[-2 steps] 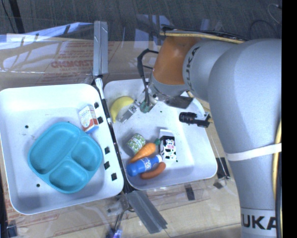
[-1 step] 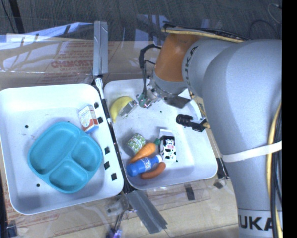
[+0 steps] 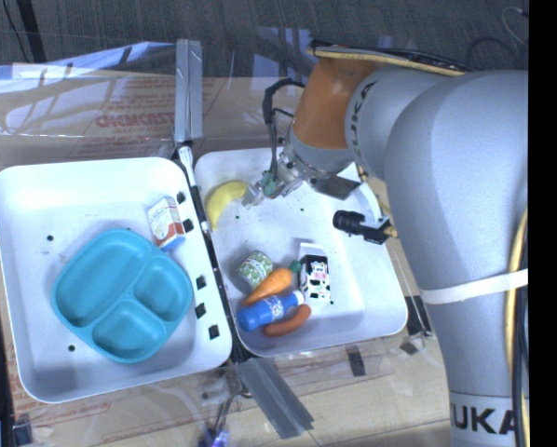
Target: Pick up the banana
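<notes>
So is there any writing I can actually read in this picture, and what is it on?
"UKA": white letters low on the arm, cut off at the picture's edge.
Faint reddish print on the bench behind the left bin: too blurred to read.
Small carton in the left bin: print too small.
Black-and-white carton in the right bin: print too small.

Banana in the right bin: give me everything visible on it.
The banana shows as a pale yellow, smooth, rounded shape, curved, lying at the upper left of the right bin, against the wall next to the divider. Its right end sits under the gripper, so that part is hidden. Contact with the gripper cannot be judged. No other item touches it.
</notes>
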